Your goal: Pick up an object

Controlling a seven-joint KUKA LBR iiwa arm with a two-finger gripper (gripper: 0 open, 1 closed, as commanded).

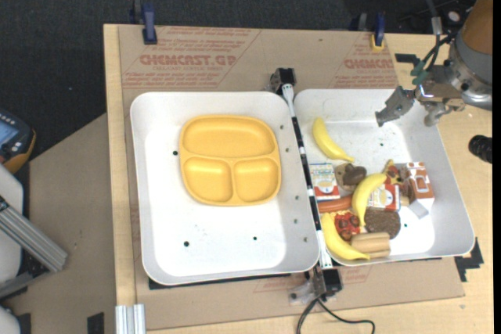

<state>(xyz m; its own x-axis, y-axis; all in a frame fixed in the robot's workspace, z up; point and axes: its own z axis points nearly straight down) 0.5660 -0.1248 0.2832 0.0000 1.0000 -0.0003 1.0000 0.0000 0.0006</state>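
Note:
My gripper (411,112) hangs open over the far right part of the right bin (446,160), with nothing between its fingers (389,113). Below it and toward the front lies a heap of toy food. A small banana (328,138) lies alone near the bin's left wall. A second banana (363,195) curves over a brown round cake (383,222). A third banana (335,239) lies at the front beside a tan bread stick (370,245). A white and red carton (418,184) sits at the right of the heap.
The left bin (156,192) holds a yellow divided plate (229,159). A small carton (322,176), a brown lump (354,174) and a red sausage (332,205) lie by the black divider (300,156). Blue clamps (147,21) hold the board's far edge.

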